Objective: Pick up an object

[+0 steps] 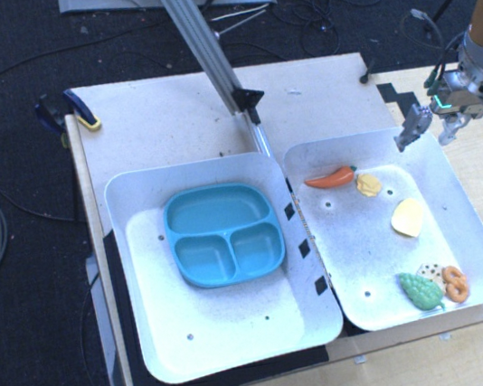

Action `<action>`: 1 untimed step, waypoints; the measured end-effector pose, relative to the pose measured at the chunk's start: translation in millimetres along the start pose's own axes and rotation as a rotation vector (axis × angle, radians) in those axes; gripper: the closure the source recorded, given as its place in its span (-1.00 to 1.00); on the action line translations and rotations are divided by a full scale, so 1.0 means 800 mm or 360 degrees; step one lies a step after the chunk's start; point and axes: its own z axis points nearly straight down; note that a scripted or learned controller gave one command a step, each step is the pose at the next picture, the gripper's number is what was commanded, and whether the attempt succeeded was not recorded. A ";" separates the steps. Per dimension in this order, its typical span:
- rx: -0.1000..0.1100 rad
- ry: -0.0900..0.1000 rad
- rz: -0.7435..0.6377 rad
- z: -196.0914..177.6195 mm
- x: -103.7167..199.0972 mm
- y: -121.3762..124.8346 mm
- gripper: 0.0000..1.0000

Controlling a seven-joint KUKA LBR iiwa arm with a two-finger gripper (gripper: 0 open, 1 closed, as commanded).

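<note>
Blue divided plate [225, 233]; orange carrot [331, 179]; pale yellow wedge [408, 218]; green lump [420, 290]; white bins [156, 339].

Gripper [426, 125] over right bin's [462, 196] upper right rim, fingers spread, nothing between them. Right bin: carrot [331, 179] at top, small yellow piece [368, 184] just beside it, pale wedge [408, 217] mid, green toy [421, 289], pretzel [455, 283], dice [430, 271] at bottom. Left bin [141, 250]: blue tray [225, 233], three compartments.
</note>
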 end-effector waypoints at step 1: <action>-0.0002 0.0000 0.0000 -0.001 0.000 0.000 -1.00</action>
